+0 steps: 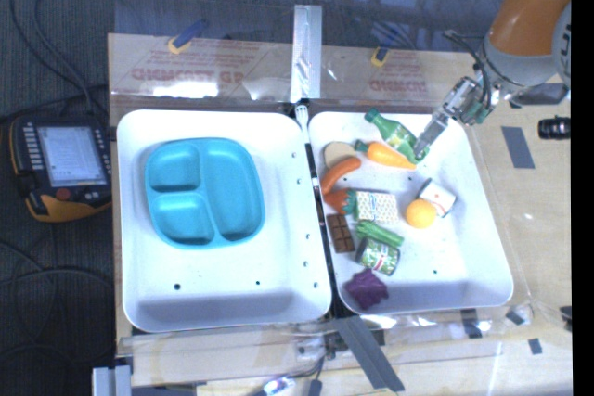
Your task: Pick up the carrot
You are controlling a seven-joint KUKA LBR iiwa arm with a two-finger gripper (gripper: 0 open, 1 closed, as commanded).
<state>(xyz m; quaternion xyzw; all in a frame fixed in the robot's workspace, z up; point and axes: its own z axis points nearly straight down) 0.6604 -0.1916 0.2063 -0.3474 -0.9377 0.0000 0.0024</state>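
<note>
The carrot [388,153] is orange and lies on its side in the back part of the right bin [483,227]. A green bottle [392,133] lies just behind it. My gripper [423,147] reaches down from the upper right, with its tip at the carrot's right end and close to the bottle's base. I cannot tell whether it touches either one. Nothing is lifted off the bin floor.
A red-orange sausage-like piece [339,173] lies left of the carrot. Also in the right bin are an orange fruit [420,213], a white box [439,197], a checkered packet [375,204], a chocolate bar [342,232], a green can [379,256] and purple grapes [368,289]. The left bin holds a blue divided plate [202,190].
</note>
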